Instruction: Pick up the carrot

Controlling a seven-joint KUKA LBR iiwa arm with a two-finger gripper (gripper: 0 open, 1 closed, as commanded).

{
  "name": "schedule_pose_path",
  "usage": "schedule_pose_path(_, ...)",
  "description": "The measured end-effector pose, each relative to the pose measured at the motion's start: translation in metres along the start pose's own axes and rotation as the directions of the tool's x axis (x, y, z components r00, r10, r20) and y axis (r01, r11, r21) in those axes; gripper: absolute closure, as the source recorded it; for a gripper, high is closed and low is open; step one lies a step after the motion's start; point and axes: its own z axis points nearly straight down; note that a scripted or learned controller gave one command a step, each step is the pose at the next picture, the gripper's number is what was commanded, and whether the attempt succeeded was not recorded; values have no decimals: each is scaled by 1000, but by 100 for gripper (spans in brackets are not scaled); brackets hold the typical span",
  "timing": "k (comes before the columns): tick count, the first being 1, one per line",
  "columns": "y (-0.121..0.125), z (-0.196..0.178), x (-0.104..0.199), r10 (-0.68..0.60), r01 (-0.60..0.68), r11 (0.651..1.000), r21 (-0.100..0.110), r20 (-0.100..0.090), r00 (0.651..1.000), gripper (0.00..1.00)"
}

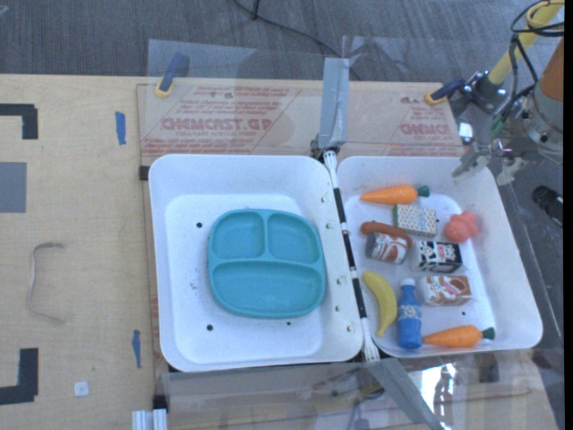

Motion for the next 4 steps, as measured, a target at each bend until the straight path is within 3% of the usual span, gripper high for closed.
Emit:
schedule_pose_path(1, 33, 110, 58, -107, 107, 994, 4, -1, 994, 0)
schedule_pose_path(2, 27, 132, 94, -145, 145, 989, -6, 3, 989, 0)
schedule_pose_path(3, 25, 123, 90, -146, 146, 989, 2, 10, 989, 100)
schedule_pose_path(4, 26, 122, 92, -146, 146, 989, -2, 8, 989, 0)
